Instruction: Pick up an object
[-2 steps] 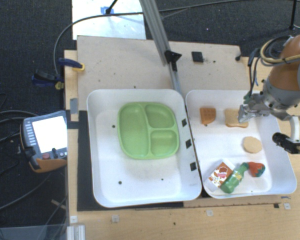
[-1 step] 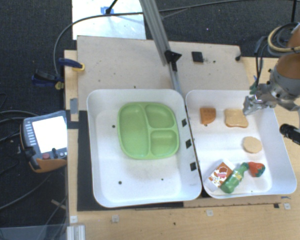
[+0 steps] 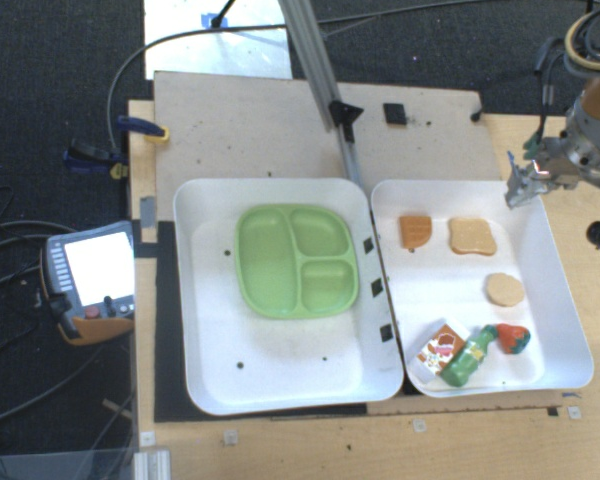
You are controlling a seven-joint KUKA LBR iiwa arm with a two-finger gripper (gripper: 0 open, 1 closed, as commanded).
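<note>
Two bins: left bin (image 3: 205, 368) and right bin (image 3: 560, 298), touching along the middle of the bench; every place below is given from the right bin.
Green plate (image 3: 298, 260): a three-part tray lying flat in the left bin, just beside the shared wall.
Arm: enters over the right bin's far right corner, gripper (image 3: 525, 186) hanging just above that rim, nothing between its fingers; how far they are spread cannot be told.
Green bottle (image 3: 467, 356): my pick for the task; lies on its side near the right bin's front wall, long axis slanting from front-left to back-right, cap end toward the strawberry (image 3: 514, 338). Likely light, stiff and smooth, so prone to roll; best pinched across the middle of its body, square to the long axis.
Carton (image 3: 440, 349): touching the bottle's left side, crowding that flank.
Toast slice (image 3: 472, 236): flat near the back wall.
Orange piece (image 3: 415, 231): left of the toast.
Round biscuit (image 3: 504, 289): mid-bin, right side.
</note>
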